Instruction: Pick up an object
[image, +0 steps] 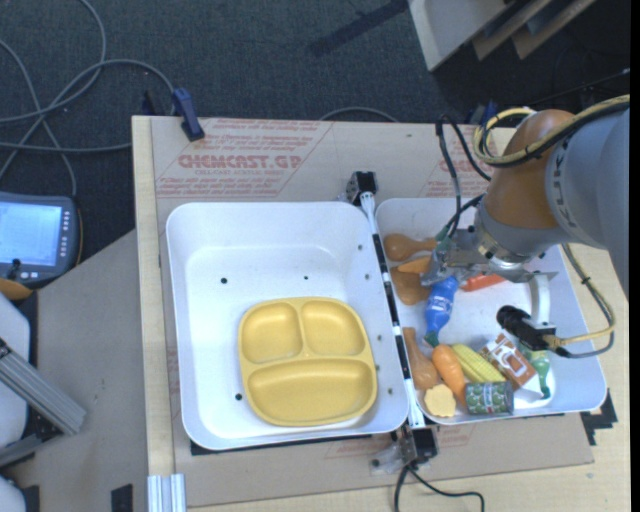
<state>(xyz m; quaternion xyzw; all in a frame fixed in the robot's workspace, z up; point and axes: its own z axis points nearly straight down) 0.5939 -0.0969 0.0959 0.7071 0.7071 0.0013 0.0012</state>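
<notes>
Camera view: your gripper (452, 268) hangs over the right bin (580, 385), fingers' state can't be told. Blue bottle (438, 308) lies just at its 6 o'clock. Carrot (449, 371) and corn (478, 362) sit further toward 6. Yellow tray (305, 360) fills the left bin (200, 270).

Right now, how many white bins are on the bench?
2. The left bin holds a yellow divided plate. The right bin, touching it along the middle, holds a pile of toy food, with the arm above it.
</notes>
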